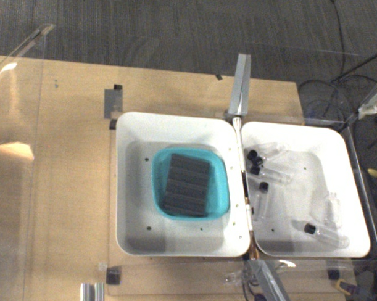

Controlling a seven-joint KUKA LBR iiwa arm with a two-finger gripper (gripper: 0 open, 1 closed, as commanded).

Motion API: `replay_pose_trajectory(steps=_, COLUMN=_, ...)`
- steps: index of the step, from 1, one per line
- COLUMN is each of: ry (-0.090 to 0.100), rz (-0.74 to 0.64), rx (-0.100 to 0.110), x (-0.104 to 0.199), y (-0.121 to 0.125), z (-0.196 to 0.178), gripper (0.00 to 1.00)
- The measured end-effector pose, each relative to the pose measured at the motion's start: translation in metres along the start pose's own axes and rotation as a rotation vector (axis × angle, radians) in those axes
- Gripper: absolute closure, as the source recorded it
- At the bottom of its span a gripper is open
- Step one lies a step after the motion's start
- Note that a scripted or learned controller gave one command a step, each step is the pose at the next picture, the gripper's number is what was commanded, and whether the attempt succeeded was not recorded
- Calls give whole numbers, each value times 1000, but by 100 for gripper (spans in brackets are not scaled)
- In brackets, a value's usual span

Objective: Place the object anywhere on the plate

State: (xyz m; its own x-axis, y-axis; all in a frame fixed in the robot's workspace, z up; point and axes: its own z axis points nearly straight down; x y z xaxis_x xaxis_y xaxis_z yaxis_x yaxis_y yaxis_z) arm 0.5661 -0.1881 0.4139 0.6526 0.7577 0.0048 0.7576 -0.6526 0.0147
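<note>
State of the gripper could not be told from this view. Object and plate lay together in the left bin point(128, 194): the dark grey ribbed block point(187, 185) rested flat on the teal plate point(221, 191), wholly inside its raised rim, with its long side running from near to far and tilted slightly to the left at the near end. Its ridges ran across it from left to right. The plate sat at about the middle of the left bin's floor, a little nearer the right wall than the left, and bare white floor showed around it on the near and left sides. The right bin point(312, 145) touched the left bin along their shared wall. It held several clear tubes with black caps: a cluster of them point(265, 165) near the far-left corner, one more point(324, 234) lying near the near-right corner with its black cap pointing left, and another clear piece point(331, 204) just beyond it by the right wall, too faint to make out well. A grey metal post point(241, 87) stood at the far edge where the two bins met. The bins rested on a pale wooden bench point(51, 185), and a small dark bracket point(114, 101) sat on it just beyond the left bin's far-left corner. Black cables point(339, 84) trailed over the dark floor at the far right.
</note>
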Motion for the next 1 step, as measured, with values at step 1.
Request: replay_pose_trajectory(steps=1, ry=-1, rz=104, rx=1, x=-47, y=-44, z=-24, gripper=0)
